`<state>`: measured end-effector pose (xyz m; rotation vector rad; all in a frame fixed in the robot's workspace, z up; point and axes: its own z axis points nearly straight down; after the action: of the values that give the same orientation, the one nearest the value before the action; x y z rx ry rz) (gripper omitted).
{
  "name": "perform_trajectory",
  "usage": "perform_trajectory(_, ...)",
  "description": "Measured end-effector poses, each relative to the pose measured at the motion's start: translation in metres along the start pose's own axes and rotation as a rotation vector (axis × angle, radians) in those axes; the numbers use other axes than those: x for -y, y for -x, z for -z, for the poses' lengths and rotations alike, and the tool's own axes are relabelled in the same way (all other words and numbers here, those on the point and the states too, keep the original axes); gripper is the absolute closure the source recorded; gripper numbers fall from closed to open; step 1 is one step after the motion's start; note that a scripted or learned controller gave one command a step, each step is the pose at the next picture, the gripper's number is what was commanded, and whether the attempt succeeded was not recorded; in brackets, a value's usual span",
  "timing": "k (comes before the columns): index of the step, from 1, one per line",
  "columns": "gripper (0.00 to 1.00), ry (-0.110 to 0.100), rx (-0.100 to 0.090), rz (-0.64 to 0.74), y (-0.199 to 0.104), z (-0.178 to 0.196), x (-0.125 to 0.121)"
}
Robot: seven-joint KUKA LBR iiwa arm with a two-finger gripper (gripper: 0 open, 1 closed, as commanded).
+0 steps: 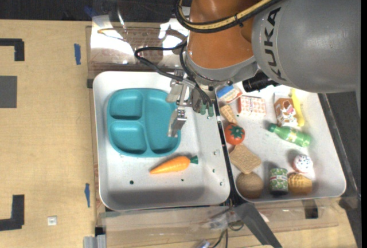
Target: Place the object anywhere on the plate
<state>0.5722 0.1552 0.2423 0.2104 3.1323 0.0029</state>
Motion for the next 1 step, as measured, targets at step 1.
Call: perform_trajectory(1,1.0,0.004,0.007,0.001,0.0015,0.0119,-0.0014)
